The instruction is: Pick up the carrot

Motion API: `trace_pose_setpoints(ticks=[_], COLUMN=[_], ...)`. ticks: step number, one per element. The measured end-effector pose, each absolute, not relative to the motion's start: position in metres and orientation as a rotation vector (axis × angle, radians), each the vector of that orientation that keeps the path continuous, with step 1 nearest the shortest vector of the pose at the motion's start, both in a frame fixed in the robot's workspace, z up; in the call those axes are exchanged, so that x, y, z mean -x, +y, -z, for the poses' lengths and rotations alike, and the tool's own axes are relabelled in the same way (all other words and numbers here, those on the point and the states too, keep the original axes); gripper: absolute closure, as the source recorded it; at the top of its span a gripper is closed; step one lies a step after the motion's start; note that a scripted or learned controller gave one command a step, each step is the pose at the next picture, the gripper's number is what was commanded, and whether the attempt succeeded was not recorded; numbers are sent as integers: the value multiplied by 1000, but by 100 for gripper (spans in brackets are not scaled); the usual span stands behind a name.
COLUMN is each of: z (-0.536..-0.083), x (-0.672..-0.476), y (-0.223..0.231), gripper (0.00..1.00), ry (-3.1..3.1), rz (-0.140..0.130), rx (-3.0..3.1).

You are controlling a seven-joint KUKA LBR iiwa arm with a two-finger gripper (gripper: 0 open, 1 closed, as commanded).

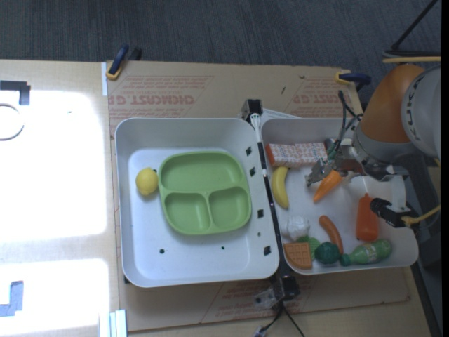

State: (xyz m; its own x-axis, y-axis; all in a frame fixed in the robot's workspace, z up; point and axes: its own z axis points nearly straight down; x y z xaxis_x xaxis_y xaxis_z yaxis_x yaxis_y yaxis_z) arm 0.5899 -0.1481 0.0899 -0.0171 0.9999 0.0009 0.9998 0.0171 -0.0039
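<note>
Carrot (327, 185) sits in right bin (393, 257), upper middle, w/ jaws (328, 170) at its thick end. Long axis diagonal: fat end up-right, tip pointing down-left toward banana (280, 187). Tapered cone shape, smooth orange plastic look. Jaws clamped on carrot's upper end, dark metal fingers either side. Nearby: flat pink wafer pack (297, 152) just above, curved yellow banana to the left. Left bin (126, 209) has glossy green 3-section plate (205, 192) & round lemon (146, 181) touching its rim.

A green divided plate (205, 201) and a lemon (146, 181) lie in the left bin (126, 258); a banana (280, 187) lies in the right.
</note>
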Motion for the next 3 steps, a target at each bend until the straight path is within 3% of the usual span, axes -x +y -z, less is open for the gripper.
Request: trace_pose_setpoints(ticks=[1,2,3], z=[-96,-162,-231], x=[-589,-622,-659], y=[-148,-130,-75], gripper=[100,100,100], ry=[-2232,-1885,-1921], rz=[-8,-6,-8], rx=[2199,2510,2483])
